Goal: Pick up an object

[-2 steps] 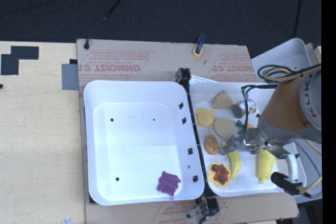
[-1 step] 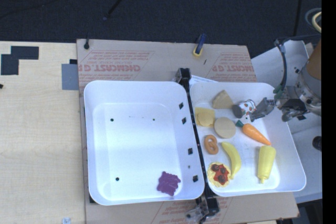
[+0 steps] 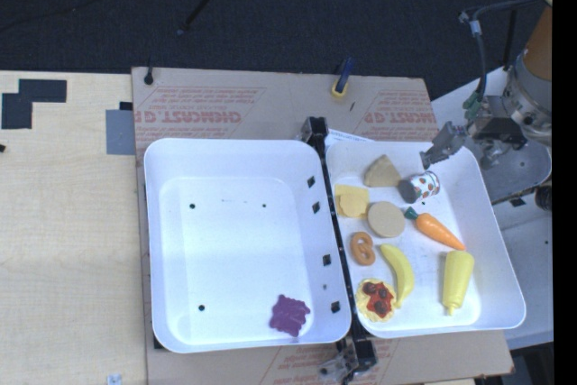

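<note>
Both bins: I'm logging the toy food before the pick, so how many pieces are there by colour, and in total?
Purple: 1, the grapes in the left bin.
Yellow: 4, cheese, banana, corn, pizza.
Tan: 3, wedge, round slice, pretzel.
Orange: 1, carrot.
Grey and white: 1, small piece.
Total: 10.

red upside-down "chemcrest" print on the cardboard sheet (image 3: 225,108).
</note>
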Tool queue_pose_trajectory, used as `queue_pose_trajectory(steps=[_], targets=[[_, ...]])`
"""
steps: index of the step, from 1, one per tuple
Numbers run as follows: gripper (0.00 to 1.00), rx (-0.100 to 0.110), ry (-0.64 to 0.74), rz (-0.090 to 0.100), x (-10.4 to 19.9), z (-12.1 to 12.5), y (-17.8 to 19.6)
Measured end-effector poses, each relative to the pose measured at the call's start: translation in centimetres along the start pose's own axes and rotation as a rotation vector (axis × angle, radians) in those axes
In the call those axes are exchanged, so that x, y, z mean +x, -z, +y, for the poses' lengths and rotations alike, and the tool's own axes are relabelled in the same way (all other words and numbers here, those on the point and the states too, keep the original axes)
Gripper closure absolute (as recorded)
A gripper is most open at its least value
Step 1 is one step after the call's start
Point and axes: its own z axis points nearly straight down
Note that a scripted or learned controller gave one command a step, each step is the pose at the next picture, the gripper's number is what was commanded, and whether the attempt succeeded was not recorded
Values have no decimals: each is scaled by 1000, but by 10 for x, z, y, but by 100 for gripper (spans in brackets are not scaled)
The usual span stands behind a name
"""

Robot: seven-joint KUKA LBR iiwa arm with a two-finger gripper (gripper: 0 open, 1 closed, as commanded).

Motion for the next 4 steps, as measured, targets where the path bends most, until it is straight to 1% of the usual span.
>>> queue_pose_trajectory(steps=[1,2,3,4], targets=[[100,11,-1,0,-2,-2,5],[100,18,-2,3,32,14,-88],[100,19,-1,3,79,18,-172],[100,2,0,2,118,68,-110]])
